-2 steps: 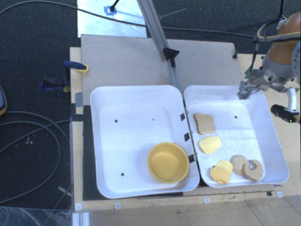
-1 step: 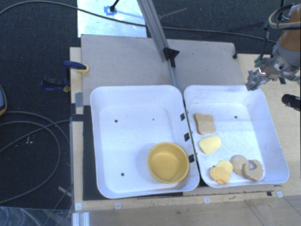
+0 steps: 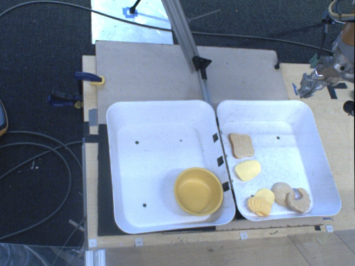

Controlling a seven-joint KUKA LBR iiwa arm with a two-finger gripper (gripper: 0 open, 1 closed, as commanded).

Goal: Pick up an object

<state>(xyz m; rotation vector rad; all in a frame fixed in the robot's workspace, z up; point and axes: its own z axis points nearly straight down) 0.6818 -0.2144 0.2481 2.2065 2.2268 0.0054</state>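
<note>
A yellow bowl stands upright in the left bin, near its front right corner. The right bin holds a tan toast slice, a pale yellow oval piece, a ridged yellow piece, a round tan biscuit and a tan ring-shaped piece. My gripper hangs beyond the right bin's far right corner, over the bench and outside both bins, well away from every object. Nothing shows in its grasp.
A slanted metal pole with a black clamp rises behind the bins where they meet. Blue and yellow clamps sit at the bench's left edge. Cables lie on the dark floor at left.
</note>
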